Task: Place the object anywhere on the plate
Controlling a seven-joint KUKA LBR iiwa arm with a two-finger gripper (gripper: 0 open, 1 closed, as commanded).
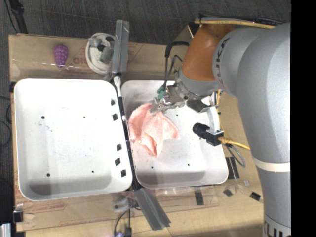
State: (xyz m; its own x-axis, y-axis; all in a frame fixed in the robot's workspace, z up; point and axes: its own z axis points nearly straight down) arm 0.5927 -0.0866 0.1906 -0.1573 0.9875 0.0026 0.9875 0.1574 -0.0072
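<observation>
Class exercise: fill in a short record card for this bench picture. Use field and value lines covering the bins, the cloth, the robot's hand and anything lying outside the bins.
bins: two shallow white bins side by side, left bin and right bin
cloth: crumpled pink cloth lying in the right bin, left of centre
hand: hand at the cloth's upper edge
outside the bins: purple grape bunch and white tape roll on the bench behind the left bin

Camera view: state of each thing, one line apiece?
Pink cloth: crumpled, lying in the right bin, upper left part.
Gripper: down at the cloth's top edge; grasp unclear.
Right bin: holds the cloth.
Left bin: upright, beside the right bin.
Purple grape bunch: on the bench behind the left bin.
</observation>
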